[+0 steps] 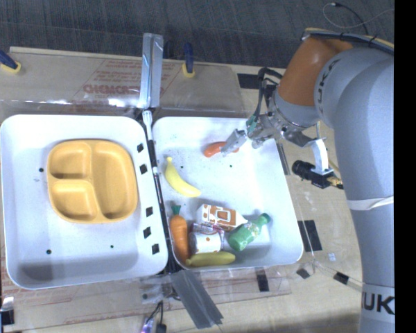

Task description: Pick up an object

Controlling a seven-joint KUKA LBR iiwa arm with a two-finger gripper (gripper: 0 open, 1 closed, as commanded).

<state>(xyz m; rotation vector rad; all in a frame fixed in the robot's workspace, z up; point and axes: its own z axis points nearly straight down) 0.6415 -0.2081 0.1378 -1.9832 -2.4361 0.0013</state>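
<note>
A small orange-red piece of toy food lies at the right bin's twelve o'clock, just off the gripper at three o'clock. Whether the fingers touch it, I cannot tell. The grey arm slants down from three o'clock. A banana lies at seven o'clock.

Claw tips small and blurred against the white bin; finger spacing cannot be read. Arm cut off by the frame's bottom edge, lettering there only partly legible. Carton print too small to read. Second banana half hidden under the can and green bottle. Surface cropped at left.
</note>
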